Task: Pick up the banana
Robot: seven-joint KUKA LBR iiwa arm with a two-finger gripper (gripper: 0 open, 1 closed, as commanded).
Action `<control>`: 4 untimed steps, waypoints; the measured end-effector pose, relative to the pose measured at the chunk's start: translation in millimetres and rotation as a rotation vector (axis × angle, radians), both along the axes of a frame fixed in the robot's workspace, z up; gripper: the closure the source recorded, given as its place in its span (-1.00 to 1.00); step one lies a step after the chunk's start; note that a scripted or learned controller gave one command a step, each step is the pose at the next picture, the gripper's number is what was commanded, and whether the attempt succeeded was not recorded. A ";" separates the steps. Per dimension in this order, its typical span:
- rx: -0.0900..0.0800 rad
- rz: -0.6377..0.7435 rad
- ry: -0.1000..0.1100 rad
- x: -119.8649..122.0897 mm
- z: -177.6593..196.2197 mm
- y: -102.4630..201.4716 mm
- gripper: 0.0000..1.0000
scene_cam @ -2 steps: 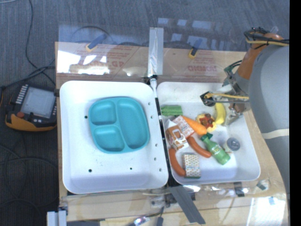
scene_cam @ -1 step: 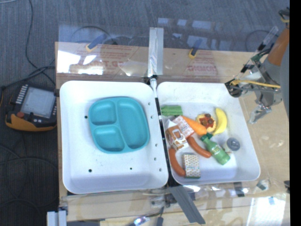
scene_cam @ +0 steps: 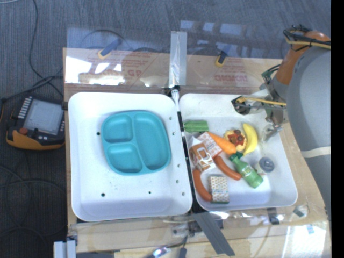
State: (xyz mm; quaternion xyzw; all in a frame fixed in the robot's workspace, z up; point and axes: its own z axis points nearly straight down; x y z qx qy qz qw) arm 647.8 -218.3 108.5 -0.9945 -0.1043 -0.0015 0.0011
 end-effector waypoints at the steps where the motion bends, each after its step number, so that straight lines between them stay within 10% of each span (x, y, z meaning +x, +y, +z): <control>1: -0.003 -0.007 0.006 -16.4 84.3 -4.8 -1.00; 2: 0.003 -0.003 0.007 3.8 -2.7 -0.3 -1.00; 3: -0.003 -0.005 0.006 0.0 97.8 -4.8 -1.00; 4: -0.001 0.172 0.008 4.6 0.0 51.6 -1.00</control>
